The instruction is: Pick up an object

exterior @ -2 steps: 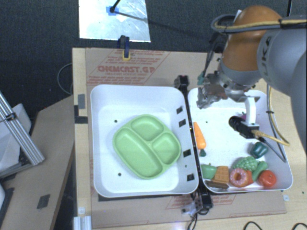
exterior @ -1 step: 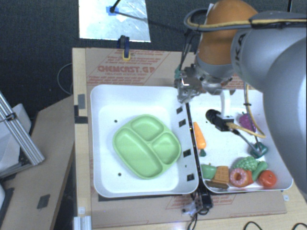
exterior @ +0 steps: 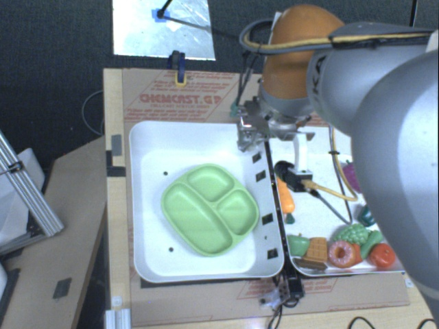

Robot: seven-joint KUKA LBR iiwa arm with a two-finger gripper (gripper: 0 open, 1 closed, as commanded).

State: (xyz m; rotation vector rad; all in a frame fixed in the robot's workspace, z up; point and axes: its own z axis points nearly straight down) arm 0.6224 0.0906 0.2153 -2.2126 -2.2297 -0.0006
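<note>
arm (exterior: 370, 81) reaches from right, wrist bent down over right bin (exterior: 322, 218).

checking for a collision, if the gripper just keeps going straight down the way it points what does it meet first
Most likely the divider between the two bins, or the right bin's floor beside it. The gripper hangs over that edge, with the carrot nearer the camera. Depth is hard to judge.

**Toy food crowded at the right bin's near end**

Below the gripper (exterior: 274, 139), a toy carrot (exterior: 286, 199) lies lengthwise just beside the divider. Farther below sit 1 green piece (exterior: 298, 244), a tan waffle-like block (exterior: 316, 251), a pink frosted doughnut (exterior: 341, 253), a green bumpy piece (exterior: 355, 235) and a red tomato-like piece (exterior: 383, 254), packed touching one another.
</note>
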